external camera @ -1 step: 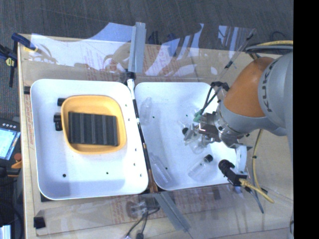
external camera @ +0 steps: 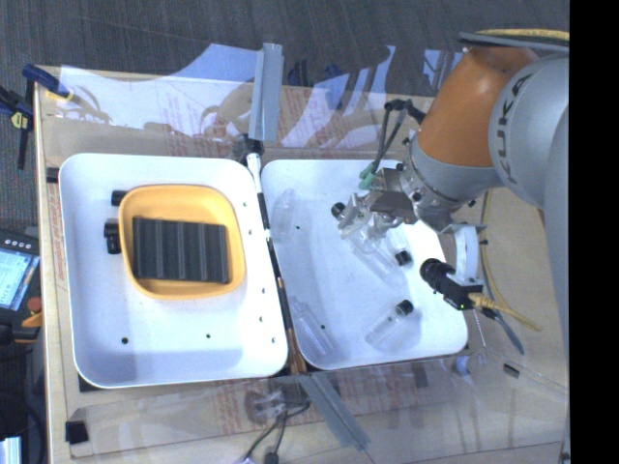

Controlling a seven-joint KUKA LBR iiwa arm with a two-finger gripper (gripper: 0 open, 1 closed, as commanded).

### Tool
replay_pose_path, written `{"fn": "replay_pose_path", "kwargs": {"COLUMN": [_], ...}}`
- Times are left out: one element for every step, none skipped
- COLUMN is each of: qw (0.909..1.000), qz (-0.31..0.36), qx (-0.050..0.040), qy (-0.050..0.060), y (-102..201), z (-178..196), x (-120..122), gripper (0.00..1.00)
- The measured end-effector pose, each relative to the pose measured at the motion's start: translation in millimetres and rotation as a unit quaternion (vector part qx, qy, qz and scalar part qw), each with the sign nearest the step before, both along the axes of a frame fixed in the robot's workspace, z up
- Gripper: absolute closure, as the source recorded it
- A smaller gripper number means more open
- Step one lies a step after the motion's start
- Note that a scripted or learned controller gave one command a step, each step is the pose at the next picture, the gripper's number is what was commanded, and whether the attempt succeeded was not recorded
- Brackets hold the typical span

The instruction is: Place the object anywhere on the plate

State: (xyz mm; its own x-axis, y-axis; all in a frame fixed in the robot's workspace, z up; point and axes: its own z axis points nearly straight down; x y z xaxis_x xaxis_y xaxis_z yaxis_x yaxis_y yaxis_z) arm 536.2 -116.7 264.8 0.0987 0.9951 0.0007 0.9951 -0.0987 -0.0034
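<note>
Looming closest to the lens, the grey arm (external camera: 522, 104) with its orange band reaches over the right bin (external camera: 319, 336). Its gripper (external camera: 368, 222) hangs low above the bin's upper middle; whether it grips anything cannot be told. Clear plastic objects (external camera: 392, 329) lie near the bin's lower right, apart from the gripper. Across the divide, the yellow plate (external camera: 181, 201) rests in the left bin (external camera: 145, 346), bearing a dark ridged block (external camera: 181, 249).
</note>
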Motion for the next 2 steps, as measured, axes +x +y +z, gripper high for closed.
{"fn": "replay_pose_path", "kwargs": {"qw": [0.9981, 0.9735], "qz": [0.062, 0.229], "qx": [0.0, 0.0007], "qy": [0.0, 0.001], "y": [54, 105], "z": [0, -55], "x": [40, 57], "gripper": [1.0, 1.0]}}
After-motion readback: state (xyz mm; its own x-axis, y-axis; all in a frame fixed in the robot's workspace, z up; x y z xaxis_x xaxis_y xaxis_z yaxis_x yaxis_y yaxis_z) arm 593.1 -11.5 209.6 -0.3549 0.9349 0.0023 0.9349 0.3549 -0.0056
